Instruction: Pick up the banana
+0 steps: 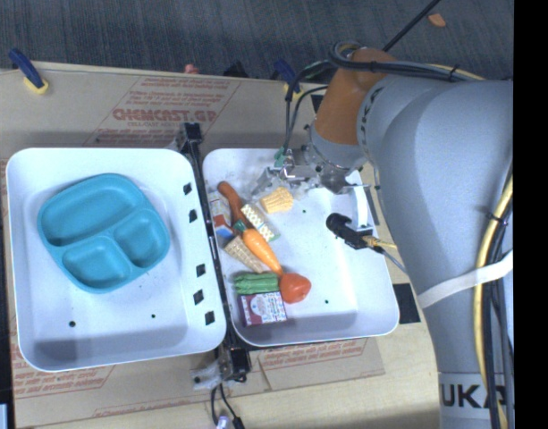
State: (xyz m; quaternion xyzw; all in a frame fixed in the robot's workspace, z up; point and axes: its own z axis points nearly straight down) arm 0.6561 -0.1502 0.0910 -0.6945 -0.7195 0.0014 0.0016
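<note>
We found the gripper (279, 170) poised at 12 o'clock in the right bin (345, 311), just beside the yellow piece we took for the banana (275, 202), presumably aligning to grasp; we could not tell its jaw opening.

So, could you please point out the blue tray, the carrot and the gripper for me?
blue tray (77, 213): camera view, largest compartment's floor.
carrot (261, 249): camera view, middle of its orange body.
gripper (275, 175): camera view, between its fingertips.

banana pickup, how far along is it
Done: the gripper is down in the right bin, beside a yellowish item, possibly the banana. In hand: nothing visibly between the fingers. Left: grasping and lifting it clear of the bin.
</note>
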